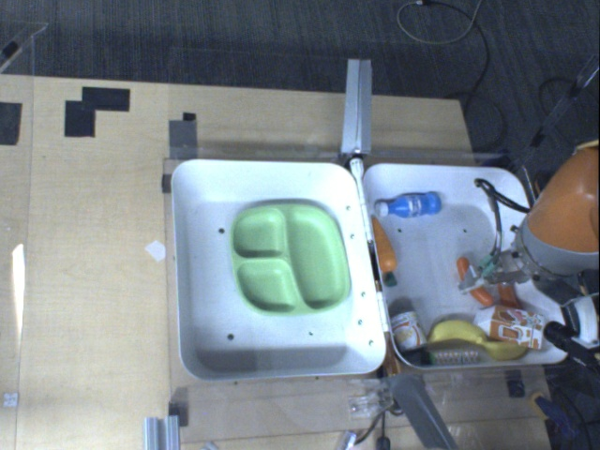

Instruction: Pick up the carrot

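Left bin (187, 279): holds a green three-compartment tray (289, 256) at frame centre; nothing rests in its compartments.
Right bin (441, 237): holds the loose items and the working end of the arm.
Carrot (382, 248): long orange piece with a dark green end, lying along the left wall of the right bin, just below the blue-capped bottle (411, 204).
Other items: banana (469, 336), small can (405, 328) and juice carton (513, 326) along the lower edge of the right bin; small orange-red pieces (480, 293) near the fingers.
Gripper (495, 270): at the right side of the right bin, well apart from the carrot; whether the pincer is apart or together cannot be told at this size.
Step in hand: approach, judged from the gap to the target.
Procedure: travel left across the bin, align the fingers across the carrot's short axis, descend at mid-length.
Caution: the bin wall sits tight against the carrot; leave room for the wall-side finger.
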